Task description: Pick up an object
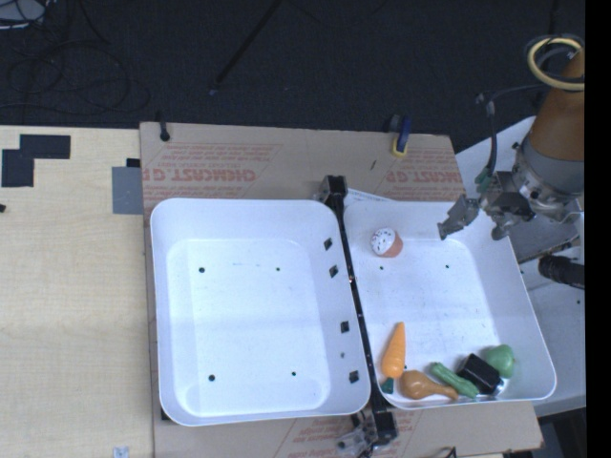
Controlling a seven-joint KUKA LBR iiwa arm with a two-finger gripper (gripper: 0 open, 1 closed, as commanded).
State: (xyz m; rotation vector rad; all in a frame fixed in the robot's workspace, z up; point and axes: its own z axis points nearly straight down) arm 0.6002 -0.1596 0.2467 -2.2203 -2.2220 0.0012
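Orange carrot (pixel 393 349), pincer (pixel 474 213) above right bin (pixel 449 275)

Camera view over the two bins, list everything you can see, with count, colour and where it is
White bins: two, side by side on the bench.
Small ball: one, white and orange, upper part of the right bin.
Carrot-shaped toy: one, orange, lower part of the right bin near the divider.
Gourd-shaped toy: one, yellow-orange, bottom edge of the right bin.
Long green piece: one, beside the gourd-shaped toy.
Black block: one, lower right corner of the right bin.
Green round object: one, right next to the black block.
Cardboard sheet: one, brown, under the bins.
Arm: one, grey and orange, far right.
Gripper: one, above the right bin's upper right corner.
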